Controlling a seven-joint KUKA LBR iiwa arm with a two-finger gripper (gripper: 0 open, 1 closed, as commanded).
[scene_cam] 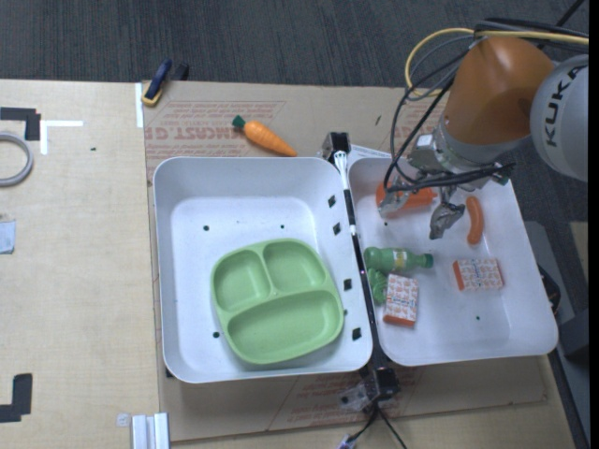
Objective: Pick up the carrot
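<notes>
The carrot (265, 137) lies on the desk (75, 251) just beyond the left bin's (187, 213) far rim. The pincer (421, 209) hangs well to that bin's right (released or clenched, I cannot tell). Best to cross over, square up across the carrot's narrow body, then descend.

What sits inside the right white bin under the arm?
Green bottle, two printed cartons, orange sausage-shaped piece, and an orange item partly covered by the gripper.

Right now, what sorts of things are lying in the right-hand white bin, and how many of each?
Orange sausage-shaped pieces: 2
Green bottle: 1
Small printed boxes: 2
Total: 5
</notes>
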